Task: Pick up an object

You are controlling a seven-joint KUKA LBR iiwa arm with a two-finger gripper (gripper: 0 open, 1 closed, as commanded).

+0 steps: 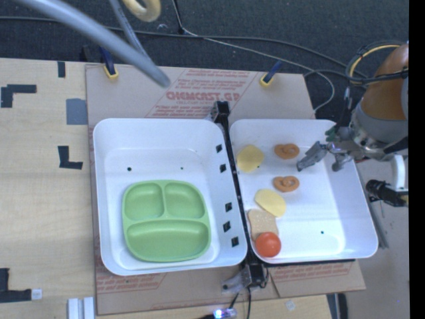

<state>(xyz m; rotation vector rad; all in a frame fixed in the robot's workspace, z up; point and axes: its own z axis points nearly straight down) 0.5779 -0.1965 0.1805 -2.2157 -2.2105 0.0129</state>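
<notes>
Nearest the camera, a red tomato (268, 244) sits at the near left corner of the right bin (345, 241), touching a tan bread slice (261, 220) just behind it. Farther back lie a yellow chip-like piece (271, 202), a brown pretzel (287, 183), a second yellow piece (250, 158) and another pretzel (287, 151) by the far wall. The left bin (109, 178) holds a green divided plate (166, 219). Both bins rest on the table (40, 198).

The pincer (322, 156) hangs over the far right part of the right bin, its two fingers spread apart and slanting toward the left, with nothing between them. The step in hand looks like the approach: no object is gripped yet.

The far pretzel is the closest candidate, lying just left of the fingertips but apart from them; the nearer pretzel is a little farther off, to the near left. The tomato and bread are well apart from the pincer, across the bin.

For the next move, the pincer likely needs to shift left until its fingers straddle one pretzel, drop to the bin floor, and close. The pretzels are flat and low, so a shallow descent may slide over one rather than catch it.
</notes>
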